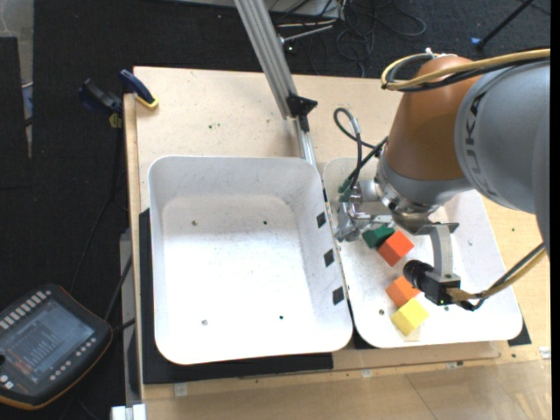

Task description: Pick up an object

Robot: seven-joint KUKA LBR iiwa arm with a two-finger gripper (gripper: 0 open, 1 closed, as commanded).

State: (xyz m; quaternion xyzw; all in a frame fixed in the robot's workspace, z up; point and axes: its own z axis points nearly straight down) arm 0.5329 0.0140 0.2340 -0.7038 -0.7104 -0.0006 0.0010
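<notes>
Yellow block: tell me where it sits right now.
The yellow block lies in the right bin, near its front edge, touching or almost touching the smaller orange block just behind it and left of the black part on the arm.

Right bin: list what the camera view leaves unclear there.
- Gripper: the wrist covers most of it, so its fingers can't be read.
- Green block: partly under the arm; shape unclear.
- Right bin: far half hidden by the arm.
- Orange blocks and yellow block: touching or apart, unclear.
</notes>
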